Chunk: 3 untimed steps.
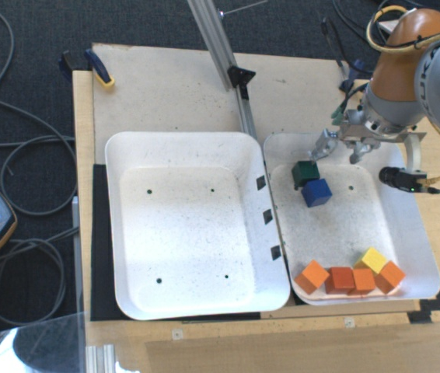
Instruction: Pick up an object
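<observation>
Camera view, right bin (406,224), 6 blocks (350,277)

Six small blocks lie in the right bin (406,231), in two groups

Toward the bin's far end, a dark green block (305,171) and a blue block (316,193) sit touching, the blue one just nearer the camera and turned at a slant. Well apart from them, along the near rim, an orange block (311,277), a red-orange block (341,279), a smaller orange block (362,280) and another orange block (390,276) stand close in a row, with a yellow block (374,259) just behind them, all resting flat on the bin floor
</observation>
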Motion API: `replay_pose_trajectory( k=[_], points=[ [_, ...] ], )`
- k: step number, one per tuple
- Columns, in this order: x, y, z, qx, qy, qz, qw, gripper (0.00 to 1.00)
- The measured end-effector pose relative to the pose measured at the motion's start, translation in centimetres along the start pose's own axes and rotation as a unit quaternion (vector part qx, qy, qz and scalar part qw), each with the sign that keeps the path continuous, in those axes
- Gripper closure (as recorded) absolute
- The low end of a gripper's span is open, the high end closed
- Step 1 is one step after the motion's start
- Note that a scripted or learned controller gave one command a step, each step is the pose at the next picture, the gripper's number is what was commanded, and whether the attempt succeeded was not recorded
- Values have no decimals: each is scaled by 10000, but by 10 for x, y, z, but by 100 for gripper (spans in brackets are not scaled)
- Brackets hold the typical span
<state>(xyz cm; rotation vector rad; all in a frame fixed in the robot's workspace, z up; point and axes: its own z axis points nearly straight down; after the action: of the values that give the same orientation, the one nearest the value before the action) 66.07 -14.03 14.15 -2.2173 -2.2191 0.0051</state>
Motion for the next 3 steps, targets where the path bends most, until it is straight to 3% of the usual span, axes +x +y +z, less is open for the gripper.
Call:
replay_pose_trajectory(
  k=[1,3],
  points=[
    [0,1,-15,-33,0,1,10000,100],
    [-1,13,-131,-69,-13,-3,10000,100]
  ],
)
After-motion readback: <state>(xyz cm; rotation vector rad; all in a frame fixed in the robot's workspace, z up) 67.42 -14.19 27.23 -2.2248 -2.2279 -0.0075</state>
